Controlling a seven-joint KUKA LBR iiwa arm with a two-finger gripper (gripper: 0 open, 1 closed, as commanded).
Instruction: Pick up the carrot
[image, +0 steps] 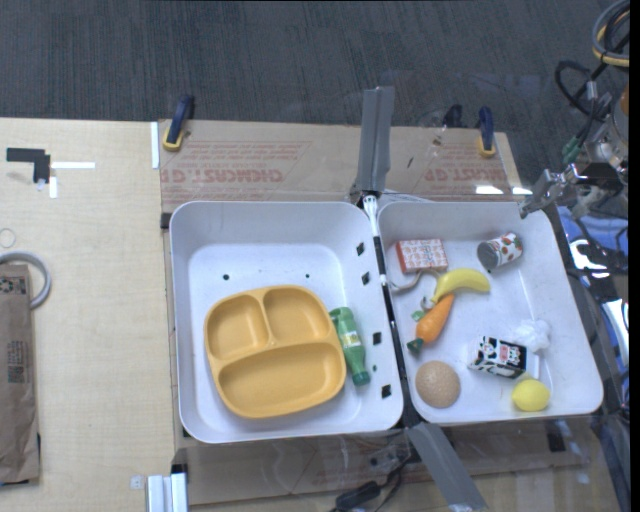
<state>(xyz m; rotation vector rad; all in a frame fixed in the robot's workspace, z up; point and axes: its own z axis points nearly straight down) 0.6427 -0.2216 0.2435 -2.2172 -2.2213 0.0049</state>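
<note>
two shallow white bins are seen side by side on the bench. in the left bin (190, 300) one yellow three-compartment plate (275, 350) is laid, with nothing in its compartments, and one green bottle (350, 345) lies just beside the plate's right edge. in the right bin (575, 330) seven things are counted: one carrot (433, 322), one banana (462, 283), one red-and-white box (421, 256), one small can (500, 251) tipped on its side, one black-and-white cow-patterned carton (498, 357), one lemon (531, 396) and one round brown ball (437, 384). the carrot is placed near the bin's left wall, tilted, its upper end touching the banana and its green tip pointing down-left. behind the bins a cardboard sheet (260, 170) is spread, printed in red (the lettering is upside down and cannot be read with certainty). the arm's metal parts (575, 180) are seen at the right edge above the right bin; the gripper's state cannot be told.
</note>
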